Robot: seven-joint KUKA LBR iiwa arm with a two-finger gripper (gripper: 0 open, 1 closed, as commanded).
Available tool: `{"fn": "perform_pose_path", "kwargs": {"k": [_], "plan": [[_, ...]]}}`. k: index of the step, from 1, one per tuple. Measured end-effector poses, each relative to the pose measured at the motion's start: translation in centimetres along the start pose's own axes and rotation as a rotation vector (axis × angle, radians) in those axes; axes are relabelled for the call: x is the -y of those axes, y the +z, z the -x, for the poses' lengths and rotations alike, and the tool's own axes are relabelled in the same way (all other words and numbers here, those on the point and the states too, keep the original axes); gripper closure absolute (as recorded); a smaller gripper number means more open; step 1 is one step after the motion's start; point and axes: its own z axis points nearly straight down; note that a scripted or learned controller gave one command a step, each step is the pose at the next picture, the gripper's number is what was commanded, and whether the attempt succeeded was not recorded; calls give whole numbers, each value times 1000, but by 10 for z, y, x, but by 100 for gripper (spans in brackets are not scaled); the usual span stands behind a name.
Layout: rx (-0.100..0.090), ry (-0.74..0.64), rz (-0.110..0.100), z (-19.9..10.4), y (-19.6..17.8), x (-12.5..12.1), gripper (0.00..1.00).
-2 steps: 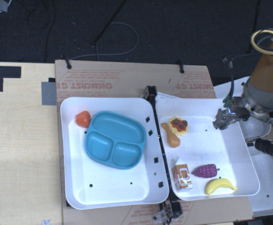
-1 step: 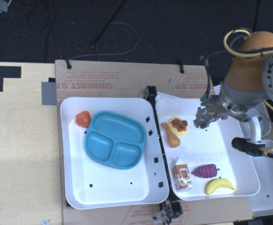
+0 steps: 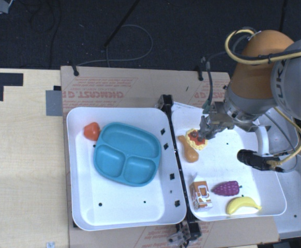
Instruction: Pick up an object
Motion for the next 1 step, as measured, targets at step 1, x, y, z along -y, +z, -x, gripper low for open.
{"fn": "perform_pose_path", "kwargs": {"k": [1], "plan": [[1,0,-2,-56,13,-15,100]]}}
